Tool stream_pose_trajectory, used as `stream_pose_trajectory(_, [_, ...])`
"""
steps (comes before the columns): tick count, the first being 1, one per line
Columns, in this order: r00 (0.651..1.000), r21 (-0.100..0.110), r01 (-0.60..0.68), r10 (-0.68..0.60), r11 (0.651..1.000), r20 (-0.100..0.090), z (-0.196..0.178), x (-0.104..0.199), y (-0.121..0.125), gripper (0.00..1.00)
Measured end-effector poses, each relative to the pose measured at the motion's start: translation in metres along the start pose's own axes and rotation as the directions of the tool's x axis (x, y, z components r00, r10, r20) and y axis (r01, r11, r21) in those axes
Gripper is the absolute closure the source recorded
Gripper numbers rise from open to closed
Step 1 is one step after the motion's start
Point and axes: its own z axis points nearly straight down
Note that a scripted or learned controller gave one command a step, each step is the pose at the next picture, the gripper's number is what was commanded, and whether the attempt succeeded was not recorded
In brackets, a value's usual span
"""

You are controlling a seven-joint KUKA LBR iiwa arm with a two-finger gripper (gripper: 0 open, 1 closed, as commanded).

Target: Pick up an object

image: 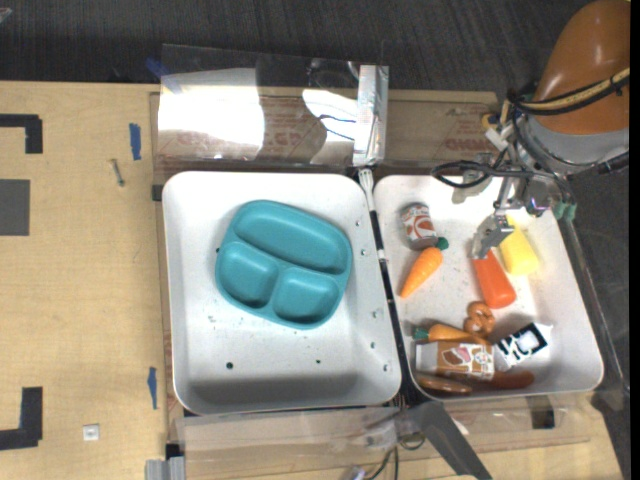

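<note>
My gripper (492,236) hangs low over the right bin (585,328), near its upper right part. Just below its tip lies an orange block (495,282), and a yellow block (520,252) sits right beside it. I cannot tell whether the gripper touches either one. A toy carrot (421,271) lies to the left, with a small brown and red can (417,223) above it. Toward the bin's front are a pretzel (479,317), a brown carton (456,360), a black and white piece (524,343) and a sausage (446,385).
The left bin (190,348) holds a teal divided plate (284,263). A raised divider (380,268) separates the two bins. The arm's cables and orange band (590,38) hang over the right bin's far right corner. Clear plastic sheeting (260,118) lies behind the bins.
</note>
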Motion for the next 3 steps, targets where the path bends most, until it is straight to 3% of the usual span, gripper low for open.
stream_pose_trajectory(1, [1.0,0.005,0.006,-0.007,1.0,0.026,0.094,-0.007,0.006,0.0])
stream_pose_trajectory(2, [0.997,0.003,-0.071,0.071,0.997,0.012,0.134,-0.003,0.002,0.0])
stream_pose_trajectory(3, [0.993,0.002,0.113,-0.113,0.994,0.014,0.134,0.051,-0.002,0.0])
